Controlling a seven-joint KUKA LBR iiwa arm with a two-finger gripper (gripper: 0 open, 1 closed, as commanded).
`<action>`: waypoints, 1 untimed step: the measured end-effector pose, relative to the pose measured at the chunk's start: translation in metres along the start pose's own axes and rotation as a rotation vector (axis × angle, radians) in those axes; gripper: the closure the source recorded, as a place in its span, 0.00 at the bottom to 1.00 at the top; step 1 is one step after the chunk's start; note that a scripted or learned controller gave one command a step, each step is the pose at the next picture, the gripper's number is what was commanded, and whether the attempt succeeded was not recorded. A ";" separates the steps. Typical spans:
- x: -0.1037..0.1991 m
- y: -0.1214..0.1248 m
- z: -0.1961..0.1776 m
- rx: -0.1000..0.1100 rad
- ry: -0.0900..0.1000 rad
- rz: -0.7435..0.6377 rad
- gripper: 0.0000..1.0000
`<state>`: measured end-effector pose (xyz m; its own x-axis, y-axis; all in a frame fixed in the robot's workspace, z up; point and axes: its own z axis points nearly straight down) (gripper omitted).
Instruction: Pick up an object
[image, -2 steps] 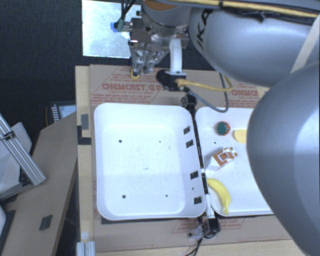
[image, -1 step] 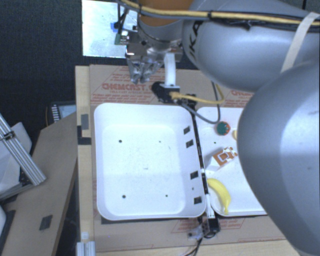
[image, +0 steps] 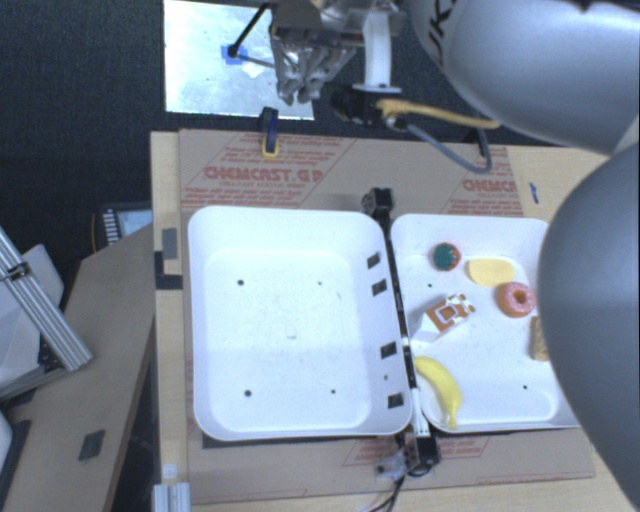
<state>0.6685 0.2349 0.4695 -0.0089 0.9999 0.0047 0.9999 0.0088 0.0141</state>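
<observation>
Nearest to us is the grey arm (image: 590, 260), a broad blurred mass that covers the right edge of the right bin (image: 480, 405) and sweeps across the top of the view. At the top, well above both bins, we see the gripper (image: 300, 85) hanging over a pale sheet (image: 215, 55) beyond the far edge of the desk. Its metal fingers (image: 290, 80) point down and sit close together, with nothing between them; we judge the gap narrow.

The things to pick all lie in the right bin. A yellow banana (image: 440, 388) curves along the bin's near left corner, just beside the divide between the bins. Toward the middle we see a small orange and white block (image: 450, 313), boxy and tilted. Near the far edge sits a small round piece, green with a red centre (image: 445, 257), and just to its right a flat yellow oval (image: 491, 271). Below that oval is a pink ring-shaped doughnut (image: 516, 299), close to the arm's edge. A tan sliver (image: 540, 338) peeks out at the arm's outline; we cannot tell what it is.

The left bin (image: 285, 325) shows a plain white floor with a few dark specks. Both bins rest on a brown cardboard sheet (image: 265, 170) with red printing, and a small yellow clip (image: 270, 148) sits at its far edge.
</observation>
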 end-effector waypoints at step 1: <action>0.000 0.000 0.008 0.012 -0.004 0.001 0.00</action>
<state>0.6683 0.2347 0.4615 -0.0083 1.0000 0.0011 1.0000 0.0083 0.0023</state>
